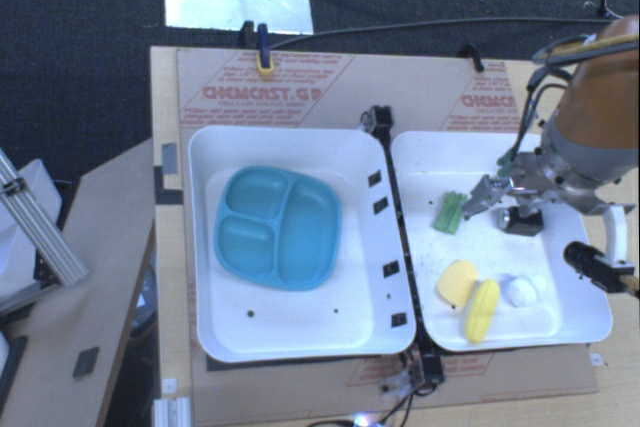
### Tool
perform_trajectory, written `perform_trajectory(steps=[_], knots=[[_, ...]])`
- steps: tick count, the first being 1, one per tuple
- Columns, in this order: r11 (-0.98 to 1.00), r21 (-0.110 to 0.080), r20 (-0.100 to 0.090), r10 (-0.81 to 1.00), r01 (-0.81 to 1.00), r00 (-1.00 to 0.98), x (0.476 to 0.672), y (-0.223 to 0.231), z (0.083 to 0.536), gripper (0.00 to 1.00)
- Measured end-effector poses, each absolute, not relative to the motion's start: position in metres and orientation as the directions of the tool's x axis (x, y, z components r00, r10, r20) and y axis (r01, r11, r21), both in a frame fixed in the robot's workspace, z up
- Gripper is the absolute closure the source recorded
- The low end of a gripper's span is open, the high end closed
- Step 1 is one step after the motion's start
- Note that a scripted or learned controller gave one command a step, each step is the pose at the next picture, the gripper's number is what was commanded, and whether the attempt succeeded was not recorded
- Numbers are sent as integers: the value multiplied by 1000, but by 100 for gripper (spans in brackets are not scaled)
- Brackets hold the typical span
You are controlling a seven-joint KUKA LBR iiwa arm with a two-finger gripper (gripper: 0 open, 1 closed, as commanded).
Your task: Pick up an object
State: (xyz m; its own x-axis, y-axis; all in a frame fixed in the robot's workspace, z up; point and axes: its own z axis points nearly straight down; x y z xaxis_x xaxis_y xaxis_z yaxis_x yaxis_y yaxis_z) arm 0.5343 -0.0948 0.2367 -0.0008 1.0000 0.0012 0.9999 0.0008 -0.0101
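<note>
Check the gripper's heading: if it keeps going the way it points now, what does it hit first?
Probably the green block: the gripper points left toward it in the right bin. Its height above the block is unclear, so it might pass over.

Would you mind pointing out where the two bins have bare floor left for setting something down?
Left bin: a bare strip along the near wall, below the blue divided plate. Right bin: bare floor at the far-left corner above the green block. Crowded: the near part with the yellow pieces and white ball, and around the gripper.

Bright even light, soft shadows, slightly grainy.
</note>
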Motion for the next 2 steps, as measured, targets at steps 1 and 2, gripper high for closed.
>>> perform_trajectory(steps=[1, 2], knots=[[3, 2, 0, 1000, 1000, -3, 537, -95, 242, 0], [0, -4, 0, 1000, 1000, 0, 533, -101, 182, 0]])
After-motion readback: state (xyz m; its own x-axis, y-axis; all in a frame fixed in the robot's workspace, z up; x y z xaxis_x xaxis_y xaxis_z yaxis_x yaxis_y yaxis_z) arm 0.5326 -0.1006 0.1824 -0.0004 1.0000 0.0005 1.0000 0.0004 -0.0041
